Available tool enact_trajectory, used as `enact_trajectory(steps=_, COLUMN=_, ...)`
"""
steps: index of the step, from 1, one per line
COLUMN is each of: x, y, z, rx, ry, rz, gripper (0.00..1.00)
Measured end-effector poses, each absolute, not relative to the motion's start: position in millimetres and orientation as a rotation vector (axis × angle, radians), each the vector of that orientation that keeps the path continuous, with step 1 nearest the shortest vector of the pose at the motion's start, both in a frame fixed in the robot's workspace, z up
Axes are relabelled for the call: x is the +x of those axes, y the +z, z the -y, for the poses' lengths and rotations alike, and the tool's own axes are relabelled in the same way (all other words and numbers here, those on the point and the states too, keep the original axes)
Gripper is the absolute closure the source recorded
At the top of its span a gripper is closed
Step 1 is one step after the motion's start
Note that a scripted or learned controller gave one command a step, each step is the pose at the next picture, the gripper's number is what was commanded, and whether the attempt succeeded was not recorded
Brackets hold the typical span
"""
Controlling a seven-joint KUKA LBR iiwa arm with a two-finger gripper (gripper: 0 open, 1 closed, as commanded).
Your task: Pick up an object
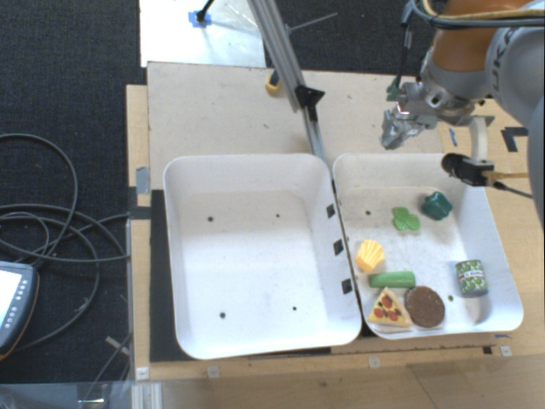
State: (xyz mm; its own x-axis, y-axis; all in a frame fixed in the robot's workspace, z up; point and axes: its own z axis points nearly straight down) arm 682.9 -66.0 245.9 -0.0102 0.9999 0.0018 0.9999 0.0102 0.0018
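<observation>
Hung above the far rim of the right bin (498,228): the gripper (397,135), carrying nothing, whether parted or closed not to be told at this angle. Sat well clear of every object, so judged to be at the approach step, with no target yet committed to.

Nearest below and toward the near side, a small green leafy piece (406,221), and just right of it a dark teal block (437,204). Farther down the bin, a yellow shell-shaped piece (370,254) close to the dividing wall, a green cucumber-like stick (392,279) just beneath it, then a pizza slice (389,309) touching or nearly touching a brown round cookie (424,307). Toward the right wall, a small green-labelled can (470,278), standing apart from the rest. To the left, the other bin (183,228), on the worktop (213,109).

Called for next, by this reading: travel toward the near side over the bin, then descent onto one isolated item. Best odds likely with the teal block or the can, each with free space around; crowded pizza-and-cookie corner likely harder to close on cleanly.
</observation>
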Motion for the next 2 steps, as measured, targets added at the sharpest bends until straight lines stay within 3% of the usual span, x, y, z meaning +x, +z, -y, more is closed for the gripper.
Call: enact_trajectory(steps=2, x=684.0, y=247.5, z=-37.3, rx=-2.21, ry=-0.005, rz=2.233, gripper=1.0)
